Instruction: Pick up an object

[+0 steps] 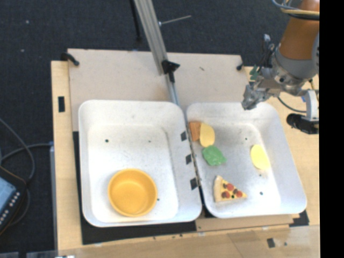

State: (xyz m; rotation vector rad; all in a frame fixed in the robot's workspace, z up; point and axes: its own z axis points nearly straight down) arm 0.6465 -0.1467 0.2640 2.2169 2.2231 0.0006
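The right bin (285, 144) holds a yellow oval piece (260, 157), a green leafy piece (214, 156), a pizza slice toy (228, 190), and a yellow piece (207, 135) lying against an orange-brown piece (194, 130) by the bin's left wall. My gripper (249, 102) hangs above the bin's back rim at the upper right, apart from all the pieces. Nothing shows between its fingers.
A yellow bowl (132, 192) sits in the front of the left bin (97, 122). A slanted metal rail (156, 39) runs from the top down to the gap between the bins. Cables lie at the right bench edge.
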